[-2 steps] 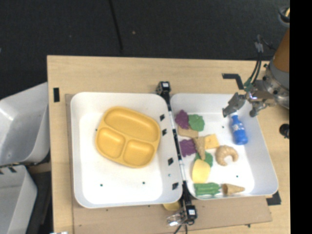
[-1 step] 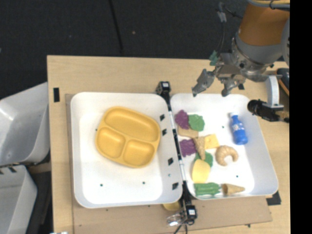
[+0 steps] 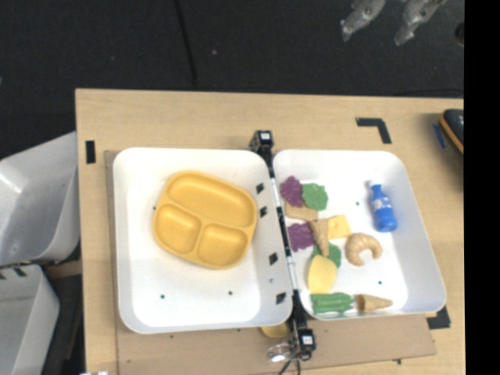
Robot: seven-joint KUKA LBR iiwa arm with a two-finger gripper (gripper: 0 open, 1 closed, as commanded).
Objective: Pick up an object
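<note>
Two white bins (image 3: pixel 125 233), one yellow divided plate (image 3: pixel 205 219), one blue bottle (image 3: pixel 381 208), one croissant (image 3: pixel 363 248), two purple grape bunches (image 3: pixel 291 188).

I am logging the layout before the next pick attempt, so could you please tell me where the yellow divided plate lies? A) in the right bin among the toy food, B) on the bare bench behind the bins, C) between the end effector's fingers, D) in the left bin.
D: the yellow divided plate rests flat on the floor of the left bin, apart from the toy food.
</note>
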